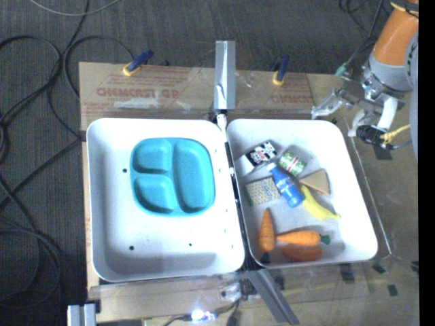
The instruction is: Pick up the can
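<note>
I am seeing the grey two-finger gripper (326,107) hovering spread apart beyond the right white bin (353,175), where the small green-labelled metal can (291,162) is lying.

The arm (401,36) wears a broad orange band above a grey, silvery wrist. Below sits the gripper (340,104) — pale metal parts, black fittings, and a yellow-tipped cable.

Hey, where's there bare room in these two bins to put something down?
Left white bin: bare floor all around the blue divided tray, widest along the near edge. Right white bin: crowded mid-floor around the small green can, blue bottle and orange carrots; bare strips along the far and right walls.
</note>
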`<state>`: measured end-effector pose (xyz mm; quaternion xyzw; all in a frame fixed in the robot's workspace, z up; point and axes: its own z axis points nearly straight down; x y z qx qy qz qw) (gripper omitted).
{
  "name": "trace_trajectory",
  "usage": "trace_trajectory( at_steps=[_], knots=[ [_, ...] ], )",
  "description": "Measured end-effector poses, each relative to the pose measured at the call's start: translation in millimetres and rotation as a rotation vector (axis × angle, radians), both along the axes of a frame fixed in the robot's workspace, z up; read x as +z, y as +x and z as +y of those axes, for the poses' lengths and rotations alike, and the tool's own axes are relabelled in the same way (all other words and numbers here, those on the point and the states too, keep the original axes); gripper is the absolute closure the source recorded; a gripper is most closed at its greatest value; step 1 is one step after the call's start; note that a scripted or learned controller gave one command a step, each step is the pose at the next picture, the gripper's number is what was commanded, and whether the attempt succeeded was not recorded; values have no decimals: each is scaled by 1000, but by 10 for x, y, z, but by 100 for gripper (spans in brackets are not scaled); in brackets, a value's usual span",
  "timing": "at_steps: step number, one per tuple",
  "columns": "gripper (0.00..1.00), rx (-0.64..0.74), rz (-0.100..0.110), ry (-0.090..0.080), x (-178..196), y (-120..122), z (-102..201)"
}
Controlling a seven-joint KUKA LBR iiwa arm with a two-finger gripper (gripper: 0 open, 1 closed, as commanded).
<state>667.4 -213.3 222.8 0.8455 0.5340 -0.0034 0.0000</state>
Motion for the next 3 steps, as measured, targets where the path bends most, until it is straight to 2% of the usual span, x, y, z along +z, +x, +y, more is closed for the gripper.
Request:
trace_trajectory(
  at_steps=[1, 2, 3],
  knots=[
    [0, -230, 4, 10, -1312, -291, 147],
    [0, -193, -1, 7, -1358, -146, 173],
    [100, -191, -4, 2, -1257, -145, 165]
  ],
)
